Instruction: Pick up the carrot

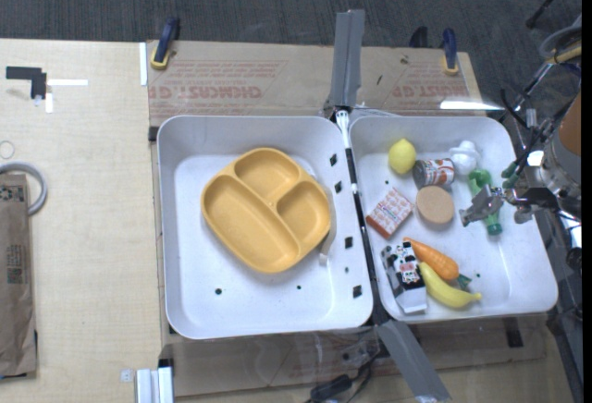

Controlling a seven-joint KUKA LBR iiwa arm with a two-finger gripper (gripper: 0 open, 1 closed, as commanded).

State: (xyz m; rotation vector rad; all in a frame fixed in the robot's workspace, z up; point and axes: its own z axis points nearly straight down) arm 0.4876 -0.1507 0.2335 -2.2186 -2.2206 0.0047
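in the right white bin (532, 295), near its front edge, the tapered orange carrot (435, 260) lies slantwise, thick end toward the bin's middle, green-tipped end toward the front right corner, just beside a curved yellow banana (449, 290) and a black-and-white carton (403, 274). farther back, the hand (483, 207) hangs over the bin's right side beside a green toy (481, 181); whether it is open or closed cannot be told. the carrot lies forward and left of it. beyond sit a tan disc (435, 205), a can (433, 172) and a yellow lemon (401, 155).
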